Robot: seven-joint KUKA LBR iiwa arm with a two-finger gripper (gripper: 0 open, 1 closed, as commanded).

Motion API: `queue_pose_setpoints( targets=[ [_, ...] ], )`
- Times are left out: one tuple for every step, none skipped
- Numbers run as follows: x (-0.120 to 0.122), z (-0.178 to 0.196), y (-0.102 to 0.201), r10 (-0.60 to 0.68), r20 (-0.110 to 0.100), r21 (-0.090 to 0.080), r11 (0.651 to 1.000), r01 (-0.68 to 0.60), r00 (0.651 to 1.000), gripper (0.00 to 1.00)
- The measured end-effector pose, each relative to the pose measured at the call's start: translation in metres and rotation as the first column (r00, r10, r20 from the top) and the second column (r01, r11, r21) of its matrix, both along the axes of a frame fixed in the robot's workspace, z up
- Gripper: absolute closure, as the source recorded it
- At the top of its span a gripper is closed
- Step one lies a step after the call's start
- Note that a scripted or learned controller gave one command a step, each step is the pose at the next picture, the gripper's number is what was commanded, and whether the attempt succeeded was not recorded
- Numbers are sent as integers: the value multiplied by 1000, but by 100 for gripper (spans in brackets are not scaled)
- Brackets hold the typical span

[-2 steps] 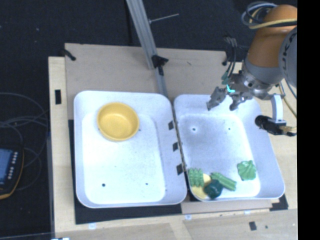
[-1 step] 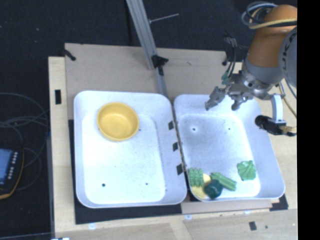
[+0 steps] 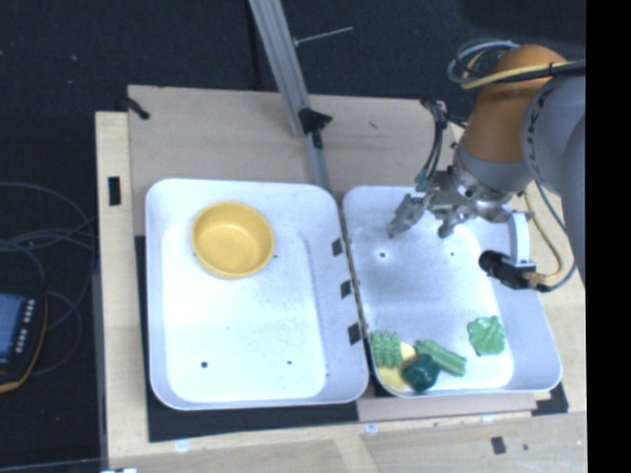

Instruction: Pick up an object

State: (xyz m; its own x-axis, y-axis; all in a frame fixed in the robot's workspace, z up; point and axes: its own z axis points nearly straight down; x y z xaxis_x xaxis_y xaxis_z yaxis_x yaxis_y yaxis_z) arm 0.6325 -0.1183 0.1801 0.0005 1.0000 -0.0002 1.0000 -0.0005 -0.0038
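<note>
Green toys (image 3: 422, 355) are piled at the near edge of the right bin (image 3: 449, 274), with one more green piece (image 3: 485, 335) just to their right. Farther back, the gripper (image 3: 424, 219) is held open over bare bin floor, gripping nothing. A yellow bowl (image 3: 233, 238) is seen in the left bin (image 3: 246, 343).

Bench (image 3: 212, 126) with two white bins (image 3: 237, 363)

You can't tell what the dark green item (image 3: 422, 372) at the right bin's (image 3: 449, 264) six o'clock rim is; it partly hides a yellow piece (image 3: 394, 376) underneath.
</note>
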Motion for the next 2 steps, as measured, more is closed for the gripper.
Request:
queue_pose_setpoints(
  targets=[
    [2, -52, 9, 0, 0, 0, 1000, 0, 1000, 0],
    [1, -81, 8, 0, 2, -1, 1000, 0, 1000, 0]
  ],
)
